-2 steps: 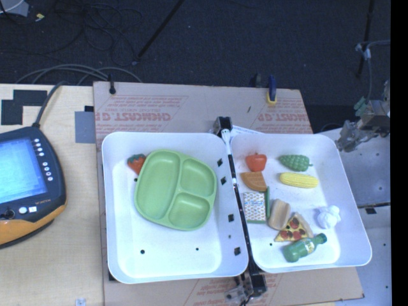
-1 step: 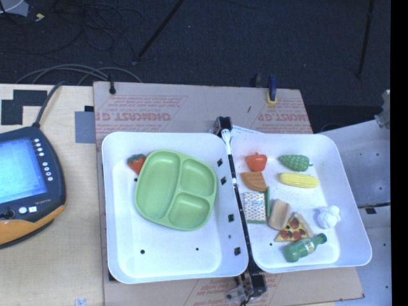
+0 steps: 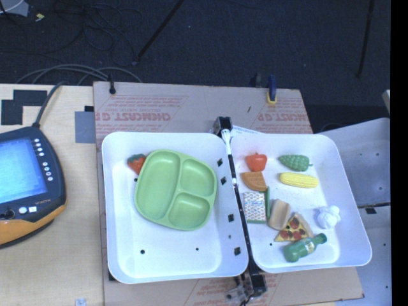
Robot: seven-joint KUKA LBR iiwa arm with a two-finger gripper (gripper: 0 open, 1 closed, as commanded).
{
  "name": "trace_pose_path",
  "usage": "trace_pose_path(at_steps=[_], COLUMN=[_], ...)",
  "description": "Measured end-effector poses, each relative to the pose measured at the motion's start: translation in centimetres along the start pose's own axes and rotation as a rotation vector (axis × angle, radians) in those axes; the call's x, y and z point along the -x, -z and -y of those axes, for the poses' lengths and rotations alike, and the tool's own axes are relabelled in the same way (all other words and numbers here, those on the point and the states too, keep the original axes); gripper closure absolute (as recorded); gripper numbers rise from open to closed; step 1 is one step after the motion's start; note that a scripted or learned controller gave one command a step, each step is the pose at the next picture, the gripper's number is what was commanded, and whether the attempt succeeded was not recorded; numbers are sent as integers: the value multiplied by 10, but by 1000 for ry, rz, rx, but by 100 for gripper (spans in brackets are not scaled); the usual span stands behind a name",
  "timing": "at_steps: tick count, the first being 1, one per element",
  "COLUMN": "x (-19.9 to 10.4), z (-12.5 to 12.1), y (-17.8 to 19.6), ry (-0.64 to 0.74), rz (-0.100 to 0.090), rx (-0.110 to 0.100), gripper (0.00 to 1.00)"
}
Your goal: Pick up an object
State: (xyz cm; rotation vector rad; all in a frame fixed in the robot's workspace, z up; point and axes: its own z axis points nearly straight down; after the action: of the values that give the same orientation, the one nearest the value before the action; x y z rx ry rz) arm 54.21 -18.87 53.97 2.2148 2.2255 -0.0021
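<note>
Gripper state, how far open and whether it carries anything, I cannot tell from this view, and no toy is seen lifted, so the pick is judged not yet begun. Beneath everything lies a cardboard sheet (image 3: 191, 110), probably there to protect the bench and keep the bins from sliding. The left bin (image 3: 115, 234) and right bin (image 3: 347, 238) sit edge to edge on it, likely so that objects can pass from one to the other. A teach pendant (image 3: 25, 180) rests well off to the left, clear of the work. In the left bin a green divided plate (image 3: 175, 189) takes up the middle and partly covers a red-orange toy (image 3: 136, 162) at its upper left edge, which looks a poor candidate. The likely targets crowd the right bin: a green bottle (image 3: 303, 247) lying flat near the front, a corn cob (image 3: 298, 180) with room around it, a pizza slice (image 3: 294, 228) touching a bread piece (image 3: 278, 213), a small carton (image 3: 254, 206), a red tomato (image 3: 256, 162), and a white lump (image 3: 327, 217) standing apart.
</note>
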Motion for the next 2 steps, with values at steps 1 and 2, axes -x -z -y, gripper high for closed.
trace_pose_path(at_steps=[1, 2], x=[-93, -50], z=[41, 65], y=[-42, -2], ry=[4, -8], rz=[-5, -1], rx=[-12, -4], gripper=[100, 100])
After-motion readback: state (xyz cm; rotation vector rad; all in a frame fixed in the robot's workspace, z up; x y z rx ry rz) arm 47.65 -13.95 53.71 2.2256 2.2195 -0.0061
